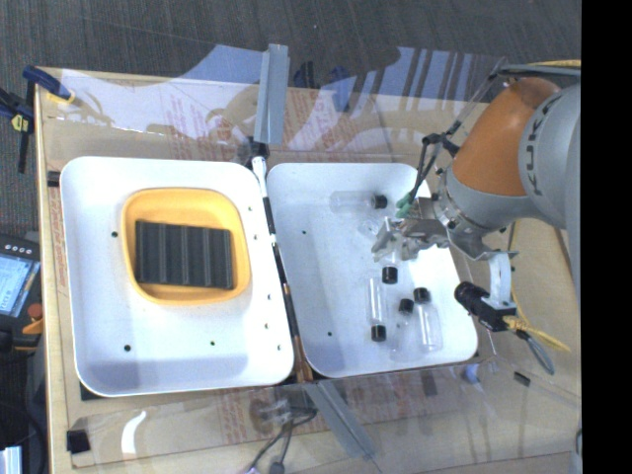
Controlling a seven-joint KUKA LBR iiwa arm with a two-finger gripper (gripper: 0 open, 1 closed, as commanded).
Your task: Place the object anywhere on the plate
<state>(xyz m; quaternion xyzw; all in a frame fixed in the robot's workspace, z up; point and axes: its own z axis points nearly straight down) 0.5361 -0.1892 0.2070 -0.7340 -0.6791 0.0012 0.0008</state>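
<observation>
Camera view, looking down at a slant: two white bins side by side on the bench. The left bin (pixel 89 344) carries the plate (pixel 186 210), a yellow-orange rounded-square dish with a dark ribbed insert (pixel 185 256) at its centre; it sits a little toward the far side of the bin, well apart from everything to be moved, presumably set there as the fixed drop target. The right bin (pixel 316 294) holds the objects: several clear vials with black caps, lying flat and scattered over its right half, likely strewn loose so that each try meets a fresh layout. One vial (pixel 357 201) lies alone near the far wall; another (pixel 377 309) lies lengthwise toward the near side, with two or three more (pixel 427 321) just beside it. The gripper (pixel 397 237) hangs over the middle of this cluster, reached in from the right under the orange-banded wrist (pixel 494 141). Its metal fingers look slightly parted, but whether they are closed on a vial cannot be told (clear plastic against white and glare hide it). No vial is on the plate. At the far left edge a small lit screen (pixel 14 279) shows, its text too small to read; no brand or label is legible anywhere.
</observation>
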